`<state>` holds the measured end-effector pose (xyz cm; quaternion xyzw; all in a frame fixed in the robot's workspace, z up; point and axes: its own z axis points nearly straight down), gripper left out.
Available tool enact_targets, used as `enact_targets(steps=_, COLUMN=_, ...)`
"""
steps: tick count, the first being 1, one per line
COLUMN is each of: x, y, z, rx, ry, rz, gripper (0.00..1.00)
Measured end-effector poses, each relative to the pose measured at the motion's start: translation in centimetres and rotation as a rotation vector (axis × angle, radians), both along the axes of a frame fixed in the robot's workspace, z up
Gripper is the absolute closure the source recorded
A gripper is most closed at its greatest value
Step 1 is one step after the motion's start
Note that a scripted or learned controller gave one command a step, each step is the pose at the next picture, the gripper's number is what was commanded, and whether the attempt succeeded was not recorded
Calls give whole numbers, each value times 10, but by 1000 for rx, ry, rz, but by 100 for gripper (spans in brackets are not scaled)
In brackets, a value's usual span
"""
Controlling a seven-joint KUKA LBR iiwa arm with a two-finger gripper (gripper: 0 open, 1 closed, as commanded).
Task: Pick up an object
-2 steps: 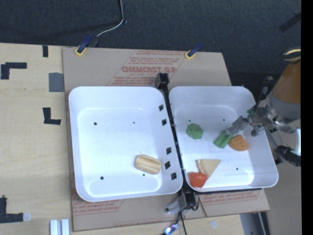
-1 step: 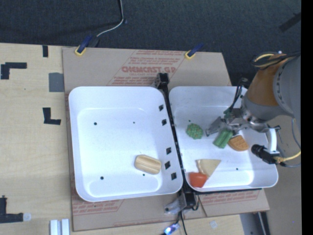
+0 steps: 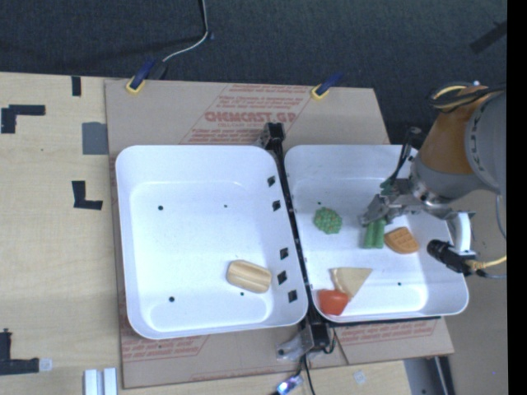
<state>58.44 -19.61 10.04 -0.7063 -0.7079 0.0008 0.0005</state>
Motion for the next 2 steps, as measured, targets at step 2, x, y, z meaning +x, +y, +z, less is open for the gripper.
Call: enact_targets(steps=2, x=-95, y=125, z=85, rx=3, ry=3, rz=2, gripper=100)
